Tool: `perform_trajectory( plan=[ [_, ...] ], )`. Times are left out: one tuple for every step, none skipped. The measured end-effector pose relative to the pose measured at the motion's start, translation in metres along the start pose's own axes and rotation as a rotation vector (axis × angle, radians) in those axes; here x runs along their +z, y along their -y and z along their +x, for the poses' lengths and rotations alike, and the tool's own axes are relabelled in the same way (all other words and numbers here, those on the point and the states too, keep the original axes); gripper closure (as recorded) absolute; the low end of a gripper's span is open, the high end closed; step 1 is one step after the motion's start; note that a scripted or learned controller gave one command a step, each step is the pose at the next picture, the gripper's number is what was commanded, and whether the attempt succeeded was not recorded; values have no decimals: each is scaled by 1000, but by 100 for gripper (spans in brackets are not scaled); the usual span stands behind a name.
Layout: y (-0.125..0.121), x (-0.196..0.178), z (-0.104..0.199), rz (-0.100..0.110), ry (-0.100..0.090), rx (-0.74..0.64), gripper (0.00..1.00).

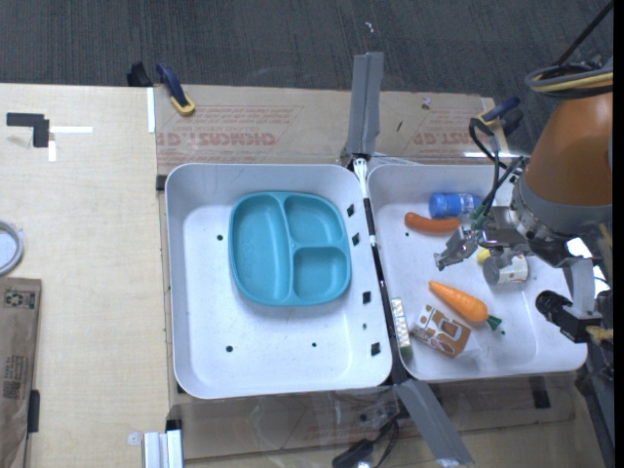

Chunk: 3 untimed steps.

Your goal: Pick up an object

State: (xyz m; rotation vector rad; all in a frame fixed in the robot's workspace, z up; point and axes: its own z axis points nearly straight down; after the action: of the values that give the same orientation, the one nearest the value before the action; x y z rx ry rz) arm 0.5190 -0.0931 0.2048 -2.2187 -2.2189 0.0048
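1. Pincer [466,250] hangs over the right bin [419,195], in its mid part, on the grey arm [570,154] w/ orange band reaching in from the right.
2. Pincer state: fingers look spread a little, nothing seen between them, so released; fingertips are small in view so not 100% sure.
3. Orange sausage-shaped item [431,223] lies just up-left of the pincer, close to the tips but apart from them.
4. Blue can-like item [451,204] sits above the pincer, just behind the sausage item, near the bin's far wall.
5. Carrot [458,301] w/ green stub end lies below the pincer, slanted, near but not touching.
6. Brown/white printed packet [441,331] is further below the pincer, just down-left of the carrot, touching or nearly so; can't tell which.
7. Small grey-white cylinder-ish thing [509,270] just right of the pincer, partly under the wrist parts; can't tell if it's a loose item or part of the tool.
8. Left bin [195,291] is well left of the pincer, beside the right bin; holds a teal divided plate [290,249], 3 compartments.
9. Yellow/blue clamp [175,90] far up-left of the pincer on the bench edge.
10. Tape roll [8,249] at the far left edge, well apart from all.
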Motion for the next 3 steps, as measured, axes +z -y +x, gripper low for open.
perform_trajectory(
  plan=[
    [-18,93,-6,-1,0,-30,0],
    [16,114,-7,-1,0,-85,0],
    [16,105,-8,-2,1,-80,100]
  ],
)
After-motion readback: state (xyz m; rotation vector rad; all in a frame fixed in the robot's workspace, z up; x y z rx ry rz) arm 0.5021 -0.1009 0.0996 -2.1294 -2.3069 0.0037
